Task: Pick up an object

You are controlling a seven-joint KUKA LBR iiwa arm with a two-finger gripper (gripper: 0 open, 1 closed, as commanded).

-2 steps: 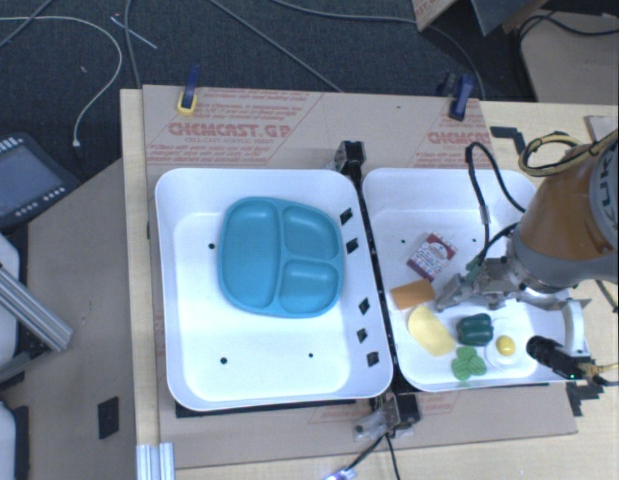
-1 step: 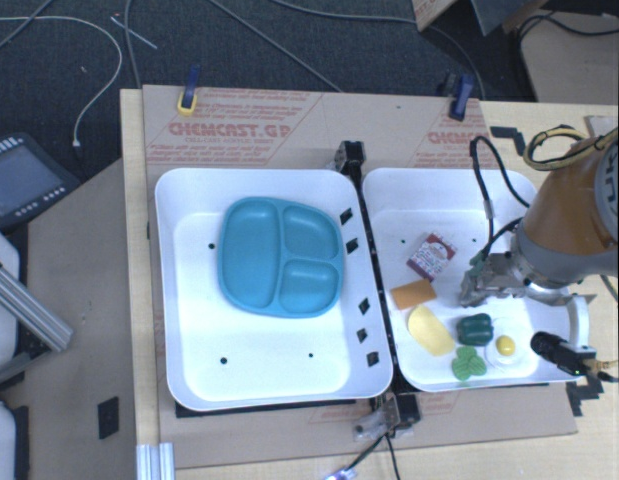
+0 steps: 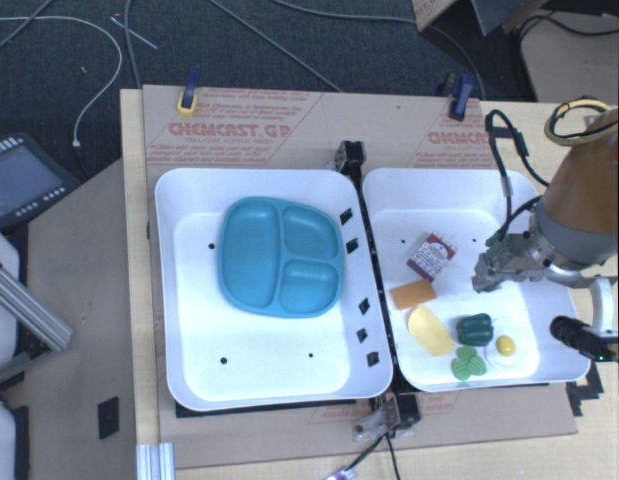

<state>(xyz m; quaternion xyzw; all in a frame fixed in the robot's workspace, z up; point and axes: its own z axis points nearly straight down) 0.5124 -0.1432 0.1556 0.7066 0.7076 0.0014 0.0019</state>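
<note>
Reading "CHEMCAST GP" on board; fingers over right bin, state unclear.

Gripper over right bin. Packet and block just left of it; four small items nearer the front, possibly touching. Divided plate in left bin, far left.
</note>
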